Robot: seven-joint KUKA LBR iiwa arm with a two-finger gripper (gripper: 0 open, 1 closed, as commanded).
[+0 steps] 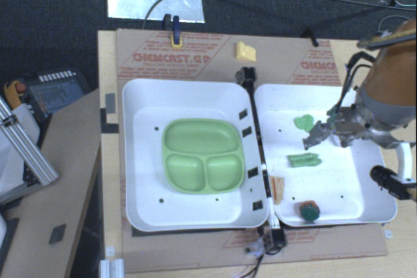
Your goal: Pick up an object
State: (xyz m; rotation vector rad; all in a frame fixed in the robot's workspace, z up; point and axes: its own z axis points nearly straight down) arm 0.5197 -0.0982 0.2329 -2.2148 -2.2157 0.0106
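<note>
Far to the claw's left, the left white bin (140, 140) carries a pale green divided plate (202, 155), its three compartments bare, lying flat near the bin's middle. Beyond both bins, on the cardboard sheet (195, 55) up and left of the claw, sits a small yellow block (245, 51), with a yellow-and-blue clamp (174, 30) farther left at the sheet's edge. In the right white bin (365, 185), a thin tan-and-orange strip (277, 189) lies against the left wall, down and well left of the claw. A round red-and-green object (309, 209) rests near the bin's front edge, below and left of the claw. A long green piece (303, 159) lies flat just beneath and slightly left of the fingertips, while a smaller leafy green piece (303, 122) sits just up and left of them. The claw (317, 137), on the grey arm with its orange band (394, 78) reaching in from the right, hangs low between those two green pieces; whether its fingers are spread or closed cannot be told, and nothing is seen between them.
</note>
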